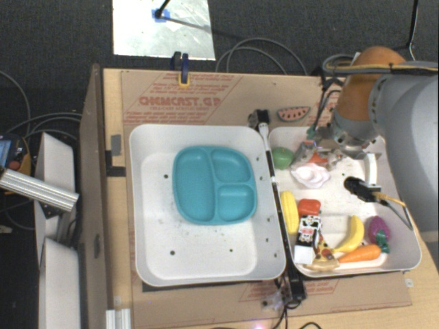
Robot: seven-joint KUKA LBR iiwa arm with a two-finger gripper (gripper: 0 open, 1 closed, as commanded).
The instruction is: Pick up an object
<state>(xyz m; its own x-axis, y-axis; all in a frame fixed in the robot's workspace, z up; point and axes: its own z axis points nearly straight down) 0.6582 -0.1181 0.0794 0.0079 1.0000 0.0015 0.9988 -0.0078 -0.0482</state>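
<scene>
Left bin [147,204]: a teal divided plate [215,185] at centre, bare floor all round.
Right bin [409,249]: crowded with toy food, bananas [354,234] and carrot [359,254] along the near rim.
Gripper [317,151]: low over the far corner; cannot tell its grip.

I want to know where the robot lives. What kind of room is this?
Probably a robot lab or test bench. A grey robot arm reaches over two white bins, one full of toy food like a banana, with loose cables on the floor.
</scene>
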